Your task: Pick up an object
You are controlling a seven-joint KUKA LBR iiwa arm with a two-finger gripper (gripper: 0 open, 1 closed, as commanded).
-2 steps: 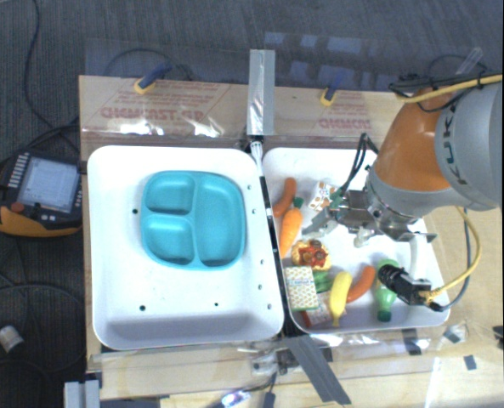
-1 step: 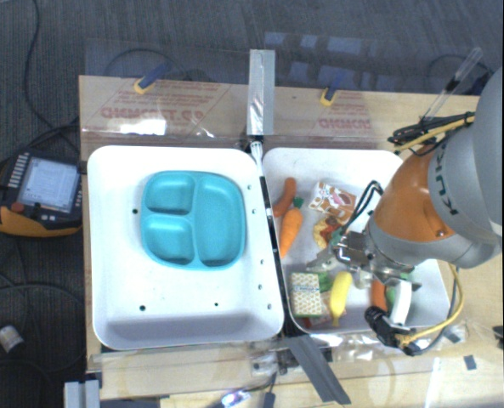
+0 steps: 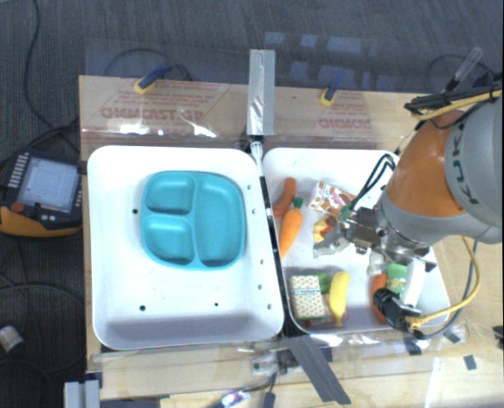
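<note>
The right bin (image 3: 273,253) holds several small items. An orange carrot (image 3: 291,228) lies by its left wall, with a second orange piece (image 3: 285,191) just behind it. A colourful snack packet (image 3: 330,200) rests further back in the middle. A yellow banana (image 3: 339,294) and a speckled block (image 3: 307,297) lie at the front. My gripper (image 3: 347,231) hangs low over the bin's middle, right next to the snack packet and above the banana. The arm's grey and orange body (image 3: 438,185) hides the bin's right part.
The left bin (image 3: 116,296) carries a teal divided plate (image 3: 192,218). A green piece (image 3: 396,272) and an orange piece (image 3: 378,299) peek out under the wrist at the bin's front right. A handheld pendant (image 3: 39,195) lies on the floor at left.
</note>
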